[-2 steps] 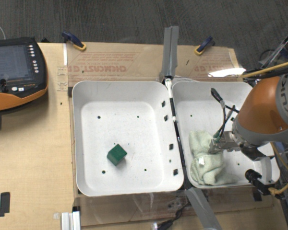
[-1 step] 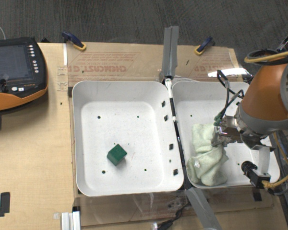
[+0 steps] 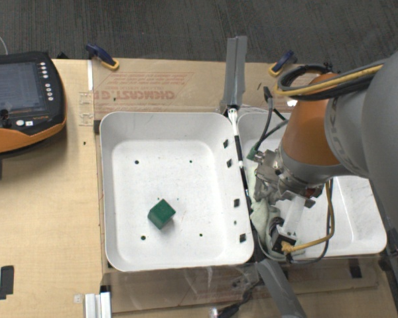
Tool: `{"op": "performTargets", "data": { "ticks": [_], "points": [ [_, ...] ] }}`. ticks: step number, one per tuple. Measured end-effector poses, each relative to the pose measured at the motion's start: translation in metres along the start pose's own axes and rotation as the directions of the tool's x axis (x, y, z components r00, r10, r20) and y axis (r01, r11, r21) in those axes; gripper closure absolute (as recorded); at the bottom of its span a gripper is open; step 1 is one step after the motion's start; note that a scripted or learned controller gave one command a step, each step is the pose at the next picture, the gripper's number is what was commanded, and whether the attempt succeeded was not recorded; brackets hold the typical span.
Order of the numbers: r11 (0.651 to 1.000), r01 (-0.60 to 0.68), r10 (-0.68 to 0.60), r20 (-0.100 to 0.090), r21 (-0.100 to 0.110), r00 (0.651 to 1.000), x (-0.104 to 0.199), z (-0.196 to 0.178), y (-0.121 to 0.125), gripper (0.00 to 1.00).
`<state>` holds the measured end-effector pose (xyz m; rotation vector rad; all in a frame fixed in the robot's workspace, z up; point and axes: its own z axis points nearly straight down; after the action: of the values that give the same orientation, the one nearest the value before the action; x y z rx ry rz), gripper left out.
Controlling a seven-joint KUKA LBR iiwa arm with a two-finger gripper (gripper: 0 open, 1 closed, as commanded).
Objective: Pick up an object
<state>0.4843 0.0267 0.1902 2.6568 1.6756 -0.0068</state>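
Camera view: green cube (image 3: pixel 162 214) lying alone in left bin (image 3: pixel 119 171), lower middle, touching nothing. Gripper (image 3: pixel 268 197) low over right bin (image 3: pixel 365 224), beside the dividing wall, well apart from cube; jaws hidden, state impossible to tell. Probably approach step; next, crossing over and descending onto cube.

Smooth white bins (image 3: pixel 113 197) (plastic-looking)
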Motion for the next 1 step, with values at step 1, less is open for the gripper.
{"op": "performTargets", "data": {
  "ticks": [1],
  "points": [
    [0.948, -0.317, 0.317, 0.001, 0.001, 0.948, -0.0594, -0.0873, 0.0206, 1.00]
  ]
}}
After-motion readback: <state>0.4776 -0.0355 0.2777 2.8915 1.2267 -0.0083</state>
